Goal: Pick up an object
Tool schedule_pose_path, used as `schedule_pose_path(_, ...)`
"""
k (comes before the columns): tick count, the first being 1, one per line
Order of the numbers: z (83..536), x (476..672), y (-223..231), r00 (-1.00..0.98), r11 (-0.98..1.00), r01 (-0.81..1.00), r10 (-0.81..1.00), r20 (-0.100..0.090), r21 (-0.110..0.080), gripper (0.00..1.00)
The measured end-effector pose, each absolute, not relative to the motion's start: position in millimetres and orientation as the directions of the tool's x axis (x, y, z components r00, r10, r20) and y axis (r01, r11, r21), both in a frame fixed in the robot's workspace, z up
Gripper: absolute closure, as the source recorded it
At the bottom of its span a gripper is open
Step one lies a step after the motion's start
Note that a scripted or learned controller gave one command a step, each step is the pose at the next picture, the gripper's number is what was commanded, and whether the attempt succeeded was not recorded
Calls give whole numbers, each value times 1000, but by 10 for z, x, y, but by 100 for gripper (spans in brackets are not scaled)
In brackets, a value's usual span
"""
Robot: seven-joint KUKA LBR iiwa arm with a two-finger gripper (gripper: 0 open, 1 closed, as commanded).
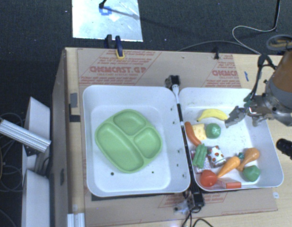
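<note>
Even, fairly bright overhead light; white bins (131, 94) near blown out. Glare on foil sheet (106, 13) at top. Soft shadows, slight overall blur w/ grain.

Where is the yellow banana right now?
The banana lies in the right bin, near its back, just above the green ball and left of the gripper.

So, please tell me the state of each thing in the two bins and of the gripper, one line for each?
gripper: over the right bin, nothing seen in it
green plate: lying flat in the left bin, nothing on it
banana: lying loose, beside the gripper
green ball: resting beside the cheese wedge
carrot: lying tilted among the toys
tomato: at the right bin's near edge
</note>
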State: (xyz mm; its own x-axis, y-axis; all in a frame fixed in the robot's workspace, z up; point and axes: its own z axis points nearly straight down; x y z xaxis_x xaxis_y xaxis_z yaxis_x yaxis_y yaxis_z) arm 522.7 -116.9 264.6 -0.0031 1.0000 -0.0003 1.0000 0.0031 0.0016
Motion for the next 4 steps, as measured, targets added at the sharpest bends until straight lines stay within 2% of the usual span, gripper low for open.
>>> schedule_pose_path(1,893,6028,-1288,-3,3,1000,1000,1,-4,0)
schedule_pose_path(2,1025,6054,-1295,-3,3,1000,1000,-1,4,100)
schedule_pose_path(3,1024,6054,-1294,-3,3,1000,1000,-1,4,0)
schedule_pose_path(4,847,6692,-1235,-4,4,1000,1000,0,3,0)
